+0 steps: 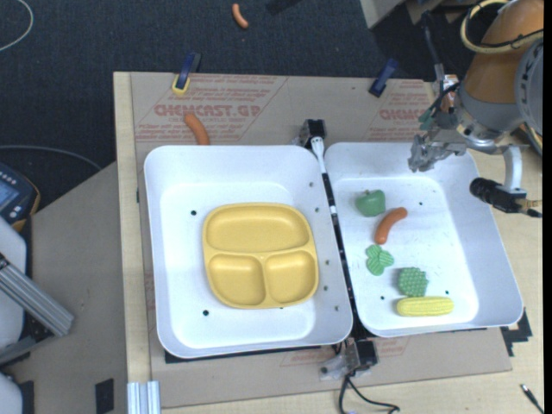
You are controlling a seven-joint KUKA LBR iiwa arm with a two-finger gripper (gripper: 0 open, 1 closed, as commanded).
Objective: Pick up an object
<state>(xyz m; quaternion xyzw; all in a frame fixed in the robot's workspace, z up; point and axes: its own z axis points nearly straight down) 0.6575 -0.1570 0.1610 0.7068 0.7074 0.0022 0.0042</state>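
Note:
The right bin (pixel 483 257) holds several toy foods: a green pepper (pixel 371 202), an orange sausage (pixel 390 224), a green leafy piece (pixel 378 260), a green broccoli (pixel 412 279) and a yellow corn cob (pixel 423 306). My gripper (pixel 424 156) hangs over the far edge of the right bin, up and right of the pepper, apart from every item. Nothing is seen between its fingers.
The left bin (pixel 168 231) carries a yellow three-compartment plate (pixel 259 254). An orange sausage (pixel 197 128) lies on the cardboard behind the left bin. Clamps (pixel 182 76) (pixel 382 77) grip the board's far edge. A black fitting (pixel 496 196) sticks out at the right bin's right wall.

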